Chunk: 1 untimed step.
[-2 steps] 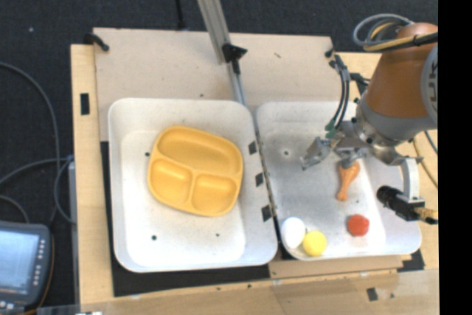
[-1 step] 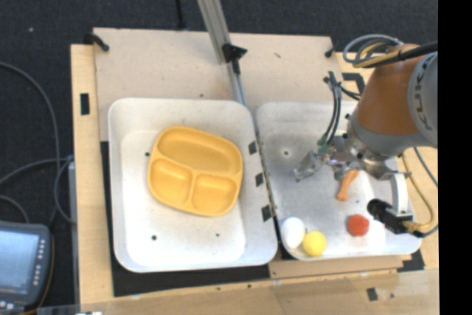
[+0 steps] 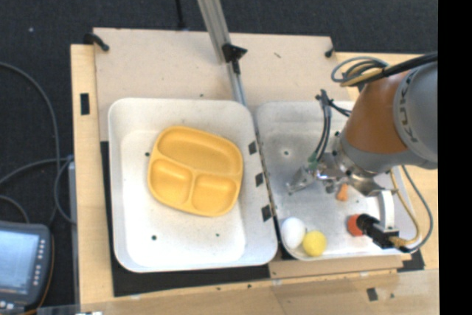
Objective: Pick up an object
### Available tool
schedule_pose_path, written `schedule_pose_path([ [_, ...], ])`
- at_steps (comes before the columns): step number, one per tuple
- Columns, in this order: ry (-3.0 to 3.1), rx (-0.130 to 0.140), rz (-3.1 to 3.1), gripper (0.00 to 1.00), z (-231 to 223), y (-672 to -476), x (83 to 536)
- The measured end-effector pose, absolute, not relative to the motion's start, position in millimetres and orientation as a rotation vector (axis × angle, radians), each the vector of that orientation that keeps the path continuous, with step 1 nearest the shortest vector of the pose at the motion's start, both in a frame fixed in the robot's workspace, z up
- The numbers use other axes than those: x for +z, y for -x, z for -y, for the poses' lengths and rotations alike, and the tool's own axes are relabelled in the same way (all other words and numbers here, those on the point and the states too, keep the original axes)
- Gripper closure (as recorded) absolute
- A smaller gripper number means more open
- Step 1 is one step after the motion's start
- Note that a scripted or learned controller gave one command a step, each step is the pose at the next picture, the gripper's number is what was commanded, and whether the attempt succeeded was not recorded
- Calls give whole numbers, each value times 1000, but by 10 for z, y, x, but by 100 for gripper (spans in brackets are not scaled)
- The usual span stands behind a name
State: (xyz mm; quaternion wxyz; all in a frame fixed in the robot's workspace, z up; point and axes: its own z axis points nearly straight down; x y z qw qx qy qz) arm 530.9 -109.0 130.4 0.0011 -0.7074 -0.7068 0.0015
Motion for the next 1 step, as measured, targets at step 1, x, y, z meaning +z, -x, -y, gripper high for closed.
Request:
schedule_pose_path([
  [1,2231,-5,2217,100,1097,-5337,1444],
])
